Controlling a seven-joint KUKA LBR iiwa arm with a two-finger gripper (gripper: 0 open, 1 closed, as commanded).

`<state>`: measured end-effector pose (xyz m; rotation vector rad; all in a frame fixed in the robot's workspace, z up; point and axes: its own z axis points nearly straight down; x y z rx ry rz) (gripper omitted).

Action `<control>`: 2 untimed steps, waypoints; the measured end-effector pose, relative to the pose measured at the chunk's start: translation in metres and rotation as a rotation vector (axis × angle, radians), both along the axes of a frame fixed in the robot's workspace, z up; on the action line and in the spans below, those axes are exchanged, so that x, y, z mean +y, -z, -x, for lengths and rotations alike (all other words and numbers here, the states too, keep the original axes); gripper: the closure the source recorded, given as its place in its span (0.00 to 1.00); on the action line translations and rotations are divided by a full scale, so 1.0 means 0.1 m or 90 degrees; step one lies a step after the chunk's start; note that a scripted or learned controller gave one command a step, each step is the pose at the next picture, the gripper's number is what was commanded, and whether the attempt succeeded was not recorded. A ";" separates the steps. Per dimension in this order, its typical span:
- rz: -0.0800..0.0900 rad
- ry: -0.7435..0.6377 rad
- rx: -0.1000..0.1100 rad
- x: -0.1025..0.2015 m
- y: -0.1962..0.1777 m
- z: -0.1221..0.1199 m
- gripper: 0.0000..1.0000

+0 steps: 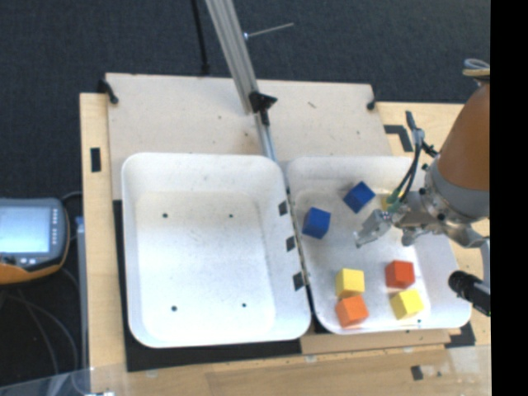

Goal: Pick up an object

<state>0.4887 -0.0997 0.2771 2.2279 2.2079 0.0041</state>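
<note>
Far left, off the bench [99, 221]: one small screen device [29, 231] with an orange underside, well apart from the end effector.

Two white bins side by side. Left bin [132, 246]: bare white floor with a few dark specks, well to the left of the end effector. One metal pole [235, 52] slants down from the top toward the seam between the bins, up and left of the end effector.

Right bin [330, 176]: six blocks counted. Two blue: one blue block [317, 222] just left of the end effector, a second blue block [358, 196] up and left of it, near. Two yellow: one yellow block [350, 281] below and slightly left, the other yellow block [406, 304] below and to the right. Two orange-red: one orange block [352, 310] lowest, below and left, touching the yellow one above it; one red-orange block [400, 274] below, near.

End effector [386, 228]: over the right bin's middle, grey fingers pointing left. Cannot tell whether they are apart or together. No block seen between them. Grey and orange arm [466, 151] enters from the right.
</note>
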 end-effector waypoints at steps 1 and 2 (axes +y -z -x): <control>0.000 0.001 0.000 0.00 0.00 0.00 0.00; -0.001 -0.003 0.006 0.04 0.43 -0.09 0.00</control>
